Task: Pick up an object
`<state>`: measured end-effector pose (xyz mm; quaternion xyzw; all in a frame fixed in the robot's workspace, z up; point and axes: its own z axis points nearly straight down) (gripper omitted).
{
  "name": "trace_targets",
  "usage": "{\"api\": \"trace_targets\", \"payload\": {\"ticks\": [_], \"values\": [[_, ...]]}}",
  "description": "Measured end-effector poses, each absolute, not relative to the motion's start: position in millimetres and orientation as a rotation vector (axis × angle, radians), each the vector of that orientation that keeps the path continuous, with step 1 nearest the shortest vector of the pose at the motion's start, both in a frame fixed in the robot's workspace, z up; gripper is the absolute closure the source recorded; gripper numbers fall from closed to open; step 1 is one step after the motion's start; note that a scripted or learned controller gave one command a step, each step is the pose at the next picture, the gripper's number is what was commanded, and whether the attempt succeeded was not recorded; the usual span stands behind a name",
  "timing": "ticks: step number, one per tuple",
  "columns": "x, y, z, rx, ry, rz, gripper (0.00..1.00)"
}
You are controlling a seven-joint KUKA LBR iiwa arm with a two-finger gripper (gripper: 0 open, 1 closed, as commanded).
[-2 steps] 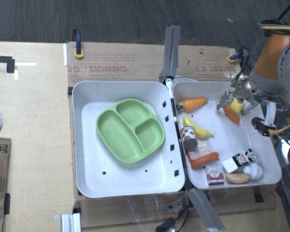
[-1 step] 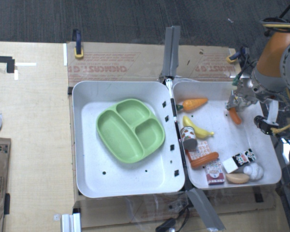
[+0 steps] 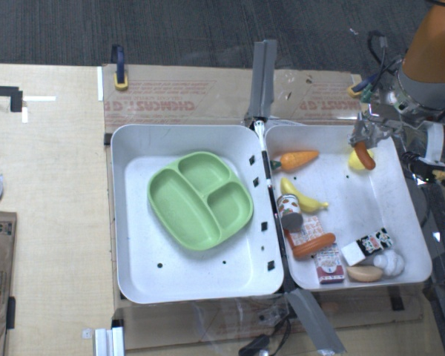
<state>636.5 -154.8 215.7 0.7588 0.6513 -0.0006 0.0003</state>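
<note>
Claw over far right bin, state unclear. Small red-yellow toy just below: light, rigid, slick plastic; pinch across narrow middle.

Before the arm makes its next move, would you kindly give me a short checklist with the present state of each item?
1. Claw is over the right bin: ok, at its far right part.
2. An object lies right at the claw: ok, a small red and yellow piece sits just below it.
3. That piece is gripped: cannot tell.
4. Neighbours leave room: ok, the carrot and banana lie apart to the left.
5. Green divided plate is out of the way: ok, it rests in the left bin.
</note>
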Motion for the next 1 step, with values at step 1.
{"api": "trace_targets", "payload": {"ticks": [1], "values": [[630.6, -132.5, 227.5, 1.969, 2.448, -0.002, 1.0]]}}
